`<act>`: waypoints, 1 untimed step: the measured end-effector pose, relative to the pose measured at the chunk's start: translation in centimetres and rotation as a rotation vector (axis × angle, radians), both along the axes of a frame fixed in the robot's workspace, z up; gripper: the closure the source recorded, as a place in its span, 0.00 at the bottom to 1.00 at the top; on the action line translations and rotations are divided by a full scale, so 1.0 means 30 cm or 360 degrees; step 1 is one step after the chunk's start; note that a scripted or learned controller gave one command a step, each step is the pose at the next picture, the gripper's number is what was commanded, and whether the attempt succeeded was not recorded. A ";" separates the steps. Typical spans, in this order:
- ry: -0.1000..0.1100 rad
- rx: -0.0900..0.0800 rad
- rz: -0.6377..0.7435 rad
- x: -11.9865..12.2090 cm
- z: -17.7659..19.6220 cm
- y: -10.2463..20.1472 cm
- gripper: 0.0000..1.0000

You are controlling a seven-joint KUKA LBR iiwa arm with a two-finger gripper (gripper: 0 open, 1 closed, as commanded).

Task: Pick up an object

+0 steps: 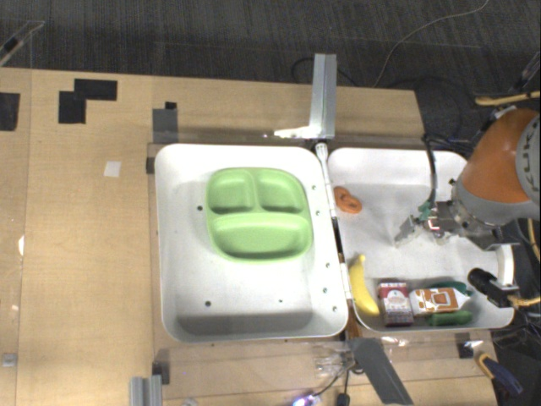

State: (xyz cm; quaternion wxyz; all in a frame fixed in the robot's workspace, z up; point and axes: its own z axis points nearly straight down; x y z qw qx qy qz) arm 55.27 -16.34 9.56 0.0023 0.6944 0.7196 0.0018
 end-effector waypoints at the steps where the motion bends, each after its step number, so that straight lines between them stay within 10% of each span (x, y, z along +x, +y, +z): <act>1: -0.0018 0.0005 -0.0399 0.065 -0.015 0.249 0.00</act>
